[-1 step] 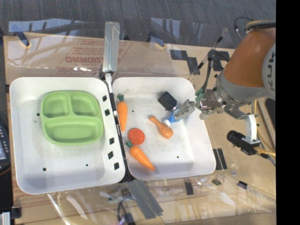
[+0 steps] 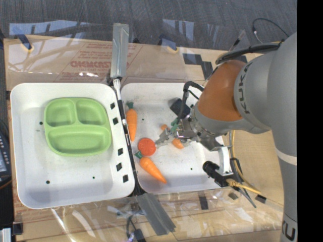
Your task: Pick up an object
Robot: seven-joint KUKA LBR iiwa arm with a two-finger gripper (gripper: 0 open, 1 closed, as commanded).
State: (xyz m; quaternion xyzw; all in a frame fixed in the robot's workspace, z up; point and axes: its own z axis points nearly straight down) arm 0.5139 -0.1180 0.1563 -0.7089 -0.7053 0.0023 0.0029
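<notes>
The right bin (image 2: 151, 92) holds a carrot (image 2: 131, 123) lying along its left wall, a round red tomato (image 2: 147, 146), and a second carrot (image 2: 151, 169) near the front left. My gripper (image 2: 169, 134) is low over the middle of this bin, just right of the tomato. A small orange piece (image 2: 177, 144) lies right under the gripper, and another orange bit (image 2: 164, 127) shows at its upper left. The wrist hides the gripper's tips, and I see nothing clearly held.
The left bin (image 2: 25, 135) holds a green divided plate (image 2: 77, 125). The arm's grey and orange body (image 2: 227, 100) covers the right bin's right side. Black cables (image 2: 222, 173) hang over the front right corner. Cardboard and tape surround both bins.
</notes>
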